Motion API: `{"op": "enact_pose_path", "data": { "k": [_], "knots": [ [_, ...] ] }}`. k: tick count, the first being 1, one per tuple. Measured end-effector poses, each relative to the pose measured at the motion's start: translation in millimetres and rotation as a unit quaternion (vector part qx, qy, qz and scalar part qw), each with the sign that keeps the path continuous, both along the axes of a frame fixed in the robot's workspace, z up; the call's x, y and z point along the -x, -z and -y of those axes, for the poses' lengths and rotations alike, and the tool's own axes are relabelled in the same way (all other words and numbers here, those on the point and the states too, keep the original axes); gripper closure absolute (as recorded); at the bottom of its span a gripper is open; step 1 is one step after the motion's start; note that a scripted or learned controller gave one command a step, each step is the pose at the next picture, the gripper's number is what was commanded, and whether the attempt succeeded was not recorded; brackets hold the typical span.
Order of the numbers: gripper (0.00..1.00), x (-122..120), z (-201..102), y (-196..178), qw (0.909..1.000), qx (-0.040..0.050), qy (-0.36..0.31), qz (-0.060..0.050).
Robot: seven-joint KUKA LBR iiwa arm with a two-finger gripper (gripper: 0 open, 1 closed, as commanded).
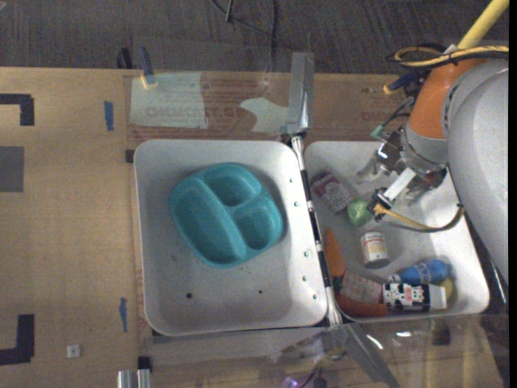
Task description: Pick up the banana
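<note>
My gripper hangs over the back half of the right bin, reaching in from the right under the orange-banded wrist. It is just behind and to the right of a small green round fruit lying on the bin floor. The arm's grey body hides the right bin's far right corner. Nothing is visibly held in the gripper.
The right bin also holds a patterned packet, a small can, an orange carrot, a black-and-white carton, a blue item and a red item. A teal divided plate lies in the left bin.
</note>
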State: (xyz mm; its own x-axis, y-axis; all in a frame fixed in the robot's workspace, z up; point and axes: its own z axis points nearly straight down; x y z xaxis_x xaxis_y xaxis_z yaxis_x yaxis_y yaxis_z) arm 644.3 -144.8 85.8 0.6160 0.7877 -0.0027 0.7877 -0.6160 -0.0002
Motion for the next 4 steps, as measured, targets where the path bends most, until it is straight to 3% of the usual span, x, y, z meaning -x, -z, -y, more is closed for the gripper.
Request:
{"op": "enact_pose_path", "data": {
  "k": [1,2,3,4],
  "knots": [
    [1.00,-1.6,-2.3,-9.5,1.0000,0.0017,-0.004,0.000],
    [1.00,39.6,59.1,-1.9,1.0000,-0.0010,-0.003,0.000],
    [1.00,-11.6,-28.9,-1.5,0.9820,-0.0017,0.189,0.005],
    [1.00,12.1,-36.4,-191.5,0.9393,0.0001,0.343,0.000]
  ]
}}
